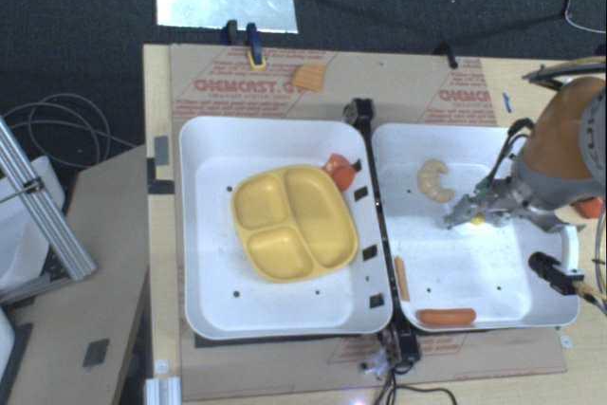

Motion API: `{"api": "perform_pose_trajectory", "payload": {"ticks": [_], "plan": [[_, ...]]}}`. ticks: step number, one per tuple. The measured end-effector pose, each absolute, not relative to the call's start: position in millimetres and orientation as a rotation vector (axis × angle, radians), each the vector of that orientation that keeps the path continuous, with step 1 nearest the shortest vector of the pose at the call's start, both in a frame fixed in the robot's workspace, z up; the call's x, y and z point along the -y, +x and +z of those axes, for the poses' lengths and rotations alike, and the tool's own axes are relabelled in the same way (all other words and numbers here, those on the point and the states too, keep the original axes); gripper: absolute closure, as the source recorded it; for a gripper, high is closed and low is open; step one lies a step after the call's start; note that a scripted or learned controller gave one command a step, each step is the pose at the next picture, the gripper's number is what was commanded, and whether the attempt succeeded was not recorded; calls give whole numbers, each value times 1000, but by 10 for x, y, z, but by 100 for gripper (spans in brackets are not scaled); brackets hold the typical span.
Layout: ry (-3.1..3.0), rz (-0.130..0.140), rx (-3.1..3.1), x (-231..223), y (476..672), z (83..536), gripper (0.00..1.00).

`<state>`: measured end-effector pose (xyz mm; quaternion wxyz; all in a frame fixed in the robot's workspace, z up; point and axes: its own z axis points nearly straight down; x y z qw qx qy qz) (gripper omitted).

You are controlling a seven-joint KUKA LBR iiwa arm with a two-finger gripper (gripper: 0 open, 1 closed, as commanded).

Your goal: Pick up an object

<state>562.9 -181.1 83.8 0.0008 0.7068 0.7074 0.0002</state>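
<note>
The worktop [417,76] stretched out under me, its brown board printed with red lettering, and on it sat the two white bins side by side. The left bin [204,204] lay well off to my pincer's left and held the yellow divided tray [294,223], tilted a little, with a small red-orange thing [340,171] touching the tray's far right corner. The right bin [493,289] was the one I had reached into, my grey arm with its orange band [560,133] coming in from the right edge. My pincer [465,215] hung low over the middle of that bin, fingers pointing left; they looked slightly parted with nothing between them, though a small yellow-green speck just behind the tips was too small for me to name. The pale croissant-shaped piece [435,180] lay just up and to the left of my pincer, near but apart from it. The sausage [446,318] rested along the bin's near wall, well below my pincer. A thin orange stick [401,278] lay by the bin's left wall, down and to my pincer's left. Farther off, beyond both bins, a tan cracker-like square [308,77] sat on the board, and a blue-and-yellow clamp [254,46] gripped the worktop's far edge.
</note>
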Motion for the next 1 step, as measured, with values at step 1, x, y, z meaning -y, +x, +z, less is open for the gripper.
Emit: {"api": "perform_pose_trajectory", "payload": {"ticks": [1], "plan": [[2212, 4, -2223, 2069, 6070, 855, 0]]}}
